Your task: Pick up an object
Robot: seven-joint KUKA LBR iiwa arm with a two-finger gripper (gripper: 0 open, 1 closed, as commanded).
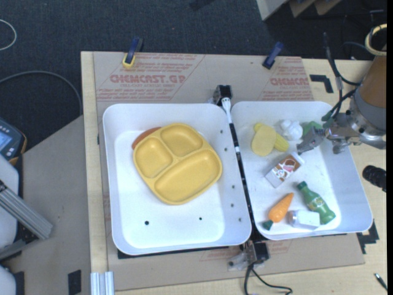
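Observation:
The right bin (353,171) holds several small items: a yellow toy (265,139), a white lump (288,128), a green piece (313,126), a small brown and white carton (284,168), a green bottle (317,203), an orange carrot (280,208) and a pale little container (303,219). My gripper (322,144) hangs over the upper right part of this bin, just right of the white lump and the green piece. Its fingers stand apart, with bare bin floor between them. It holds nothing.
In the left bin (116,183) lies a yellow divided plate (178,162), with an orange-red edge (139,141) peeking out beneath its upper left side. A black ridge (236,158) separates the bins. Clamps (130,53) sit at the board's far edge.

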